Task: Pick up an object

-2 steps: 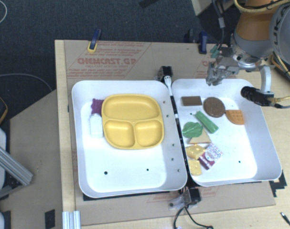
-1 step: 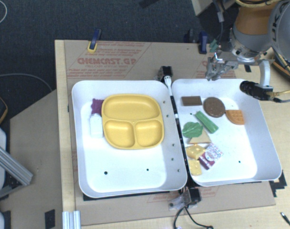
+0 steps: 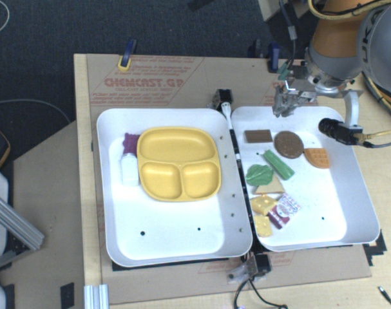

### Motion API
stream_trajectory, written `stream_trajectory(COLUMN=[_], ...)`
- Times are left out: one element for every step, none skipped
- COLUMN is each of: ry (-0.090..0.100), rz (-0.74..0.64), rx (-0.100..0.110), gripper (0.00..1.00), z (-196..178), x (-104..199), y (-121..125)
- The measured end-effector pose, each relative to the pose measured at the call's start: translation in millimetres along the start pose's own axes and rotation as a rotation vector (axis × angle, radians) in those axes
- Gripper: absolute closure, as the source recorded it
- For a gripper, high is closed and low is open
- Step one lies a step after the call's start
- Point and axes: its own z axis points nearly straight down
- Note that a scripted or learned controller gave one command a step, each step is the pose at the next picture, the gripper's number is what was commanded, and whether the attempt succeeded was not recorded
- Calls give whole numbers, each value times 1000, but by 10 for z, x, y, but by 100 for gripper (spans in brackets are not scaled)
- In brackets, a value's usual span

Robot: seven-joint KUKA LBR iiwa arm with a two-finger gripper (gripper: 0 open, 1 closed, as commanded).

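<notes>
We read "CHEMCAST GP" in red print on the brown paper-faced board (image 3: 150, 81) under both shallow white bins. The right bin (image 3: 350, 205) holds a round brown cookie-like disc (image 3: 288, 144), a brown rectangular bar (image 3: 258, 136) and a green stick (image 3: 278, 164). The metal two-finger gripper (image 3: 285, 106) hovers over that bin's far rim; we cannot tell its state. The left bin (image 3: 118, 224) holds a yellow divided plastic tray (image 3: 179, 163).

Toy food pieces (image 3: 276, 165) lie clustered in the right bin (image 3: 350, 205).
</notes>
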Motion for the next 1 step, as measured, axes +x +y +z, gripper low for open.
stream_trajectory(ry=[-2], rz=[0], rx=[-6], gripper=[100], z=[47], x=[-100], y=[97])
